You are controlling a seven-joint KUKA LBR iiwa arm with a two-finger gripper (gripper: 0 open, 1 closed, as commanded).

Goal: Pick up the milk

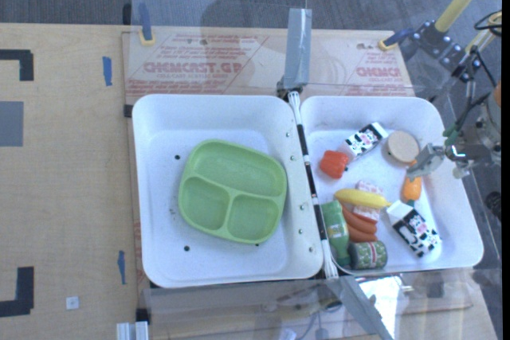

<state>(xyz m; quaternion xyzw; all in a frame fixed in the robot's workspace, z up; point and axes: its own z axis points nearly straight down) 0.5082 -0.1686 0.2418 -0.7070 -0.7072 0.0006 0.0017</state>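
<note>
Pale wood bench (64, 195) over grey carpet, two white bins side by side.
Counted one green divided plate (232, 191) in the left bin (151, 131); in the right bin (454, 247), two cow-print milk cartons at 12 (365, 139) and 5 o'clock (416, 231), one banana (361, 198), one green can (367, 254). Gripper (426, 159) at 3 o'clock, honestly couldn't tell its state.

Two cow-print milk cartons (366, 139) (417, 231) lying flat, well apart, in the right-hand bin (458, 247).

banana (362, 197) and sausages (360, 224) (touching) crowd milk carton's (416, 231) left.
</note>
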